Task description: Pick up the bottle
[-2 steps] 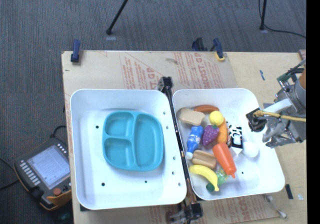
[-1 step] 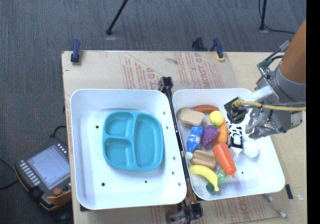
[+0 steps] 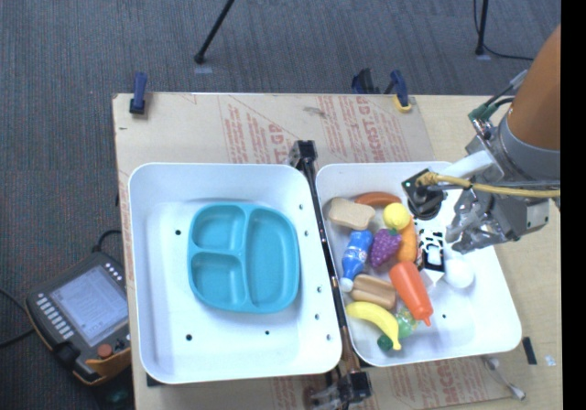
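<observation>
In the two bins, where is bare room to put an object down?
Free: the left bin floor around the blue tray, and the right bin near corner, right of the carrot. Crowded: the toys around the bottle, below the gripper.

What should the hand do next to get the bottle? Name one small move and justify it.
Probably shift the hand left across the right bin toward the blue bottle: it hovers over the bin's right side, while the bottle lies near the left wall beside the grapes.

A wooden bench (image 3: 238,124) carries two white bins: the left bin (image 3: 156,216) toward nine o'clock, the right bin (image 3: 485,326) toward three. Blue clamps (image 3: 138,92) grip its twelve o'clock edge.
</observation>
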### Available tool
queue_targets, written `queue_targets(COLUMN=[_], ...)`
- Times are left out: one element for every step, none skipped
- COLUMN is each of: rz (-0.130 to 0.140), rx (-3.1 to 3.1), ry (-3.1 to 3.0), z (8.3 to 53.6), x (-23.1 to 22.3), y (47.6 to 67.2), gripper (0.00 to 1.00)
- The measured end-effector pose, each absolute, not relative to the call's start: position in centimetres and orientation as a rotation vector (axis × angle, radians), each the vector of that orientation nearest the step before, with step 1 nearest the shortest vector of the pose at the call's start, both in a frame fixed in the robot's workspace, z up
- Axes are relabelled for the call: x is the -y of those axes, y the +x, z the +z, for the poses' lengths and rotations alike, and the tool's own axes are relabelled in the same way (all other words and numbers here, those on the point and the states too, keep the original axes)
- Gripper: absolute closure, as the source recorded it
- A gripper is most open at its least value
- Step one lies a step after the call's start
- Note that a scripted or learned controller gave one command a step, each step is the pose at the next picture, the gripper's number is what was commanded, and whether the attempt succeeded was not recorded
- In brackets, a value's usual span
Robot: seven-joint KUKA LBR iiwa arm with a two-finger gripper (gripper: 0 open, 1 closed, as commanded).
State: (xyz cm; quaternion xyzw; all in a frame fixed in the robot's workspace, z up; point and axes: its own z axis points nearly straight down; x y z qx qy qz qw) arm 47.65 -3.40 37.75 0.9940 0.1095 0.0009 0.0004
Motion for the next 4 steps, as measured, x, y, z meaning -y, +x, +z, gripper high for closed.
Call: queue_targets(rz=[0.007,-0.006,0.014,-0.003], rx=[-0.347,-0.335,-0.357,-0.335], ry=[3.12,3.125,3.117,3.124], z=[40.1,34.6,45.1,38.6], x=[3.8,4.4,1.6,-0.3], y=[47.7,47.6,47.8,47.6], gripper=[1.0,1.0,1.0,1.0])
